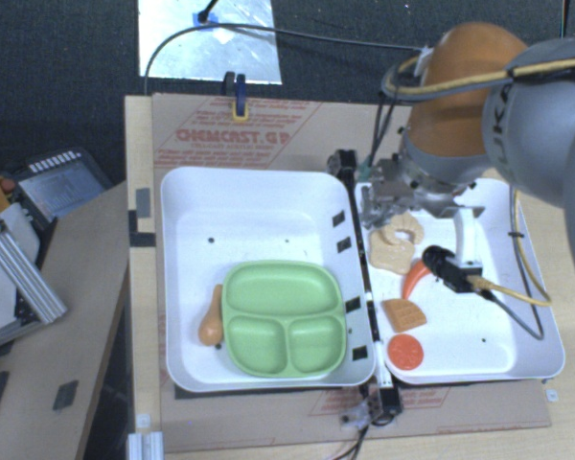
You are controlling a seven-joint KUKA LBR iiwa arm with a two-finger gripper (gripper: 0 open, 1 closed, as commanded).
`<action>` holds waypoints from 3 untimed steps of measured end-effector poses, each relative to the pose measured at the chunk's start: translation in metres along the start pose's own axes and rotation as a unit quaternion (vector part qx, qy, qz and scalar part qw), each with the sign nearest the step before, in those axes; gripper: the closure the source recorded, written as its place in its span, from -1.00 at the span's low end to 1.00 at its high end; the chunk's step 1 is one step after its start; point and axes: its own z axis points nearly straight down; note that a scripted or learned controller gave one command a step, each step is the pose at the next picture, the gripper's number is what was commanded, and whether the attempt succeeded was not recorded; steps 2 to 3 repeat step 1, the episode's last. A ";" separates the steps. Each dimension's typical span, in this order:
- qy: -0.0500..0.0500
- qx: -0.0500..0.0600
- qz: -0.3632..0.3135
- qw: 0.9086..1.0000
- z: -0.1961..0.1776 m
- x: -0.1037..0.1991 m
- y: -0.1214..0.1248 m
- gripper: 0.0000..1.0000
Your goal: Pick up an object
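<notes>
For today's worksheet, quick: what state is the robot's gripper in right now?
Gripper: low over the right bin, by the tan pieces; open or shut cannot be told.

I work in a robotics lab, not in a home. My two white bins [259, 185] sit on a cardboard sheet [235, 132] with printed red letters, held by a yellow clamp [239, 103]. Behind it hangs dark fabric [67, 56] with a shiny foil panel [211, 27] taped on it. Loose cables [297, 34] run across. At the left stand an aluminium profile [19, 266] and a small electronic device [62, 185] on a plain bench.
</notes>
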 end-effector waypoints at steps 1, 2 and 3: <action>0.000 0.001 0.000 1.000 0.013 0.047 -0.031 1.00; 0.000 0.001 0.000 1.000 0.013 0.047 -0.031 1.00; 0.000 0.001 0.000 1.000 0.013 0.047 -0.031 1.00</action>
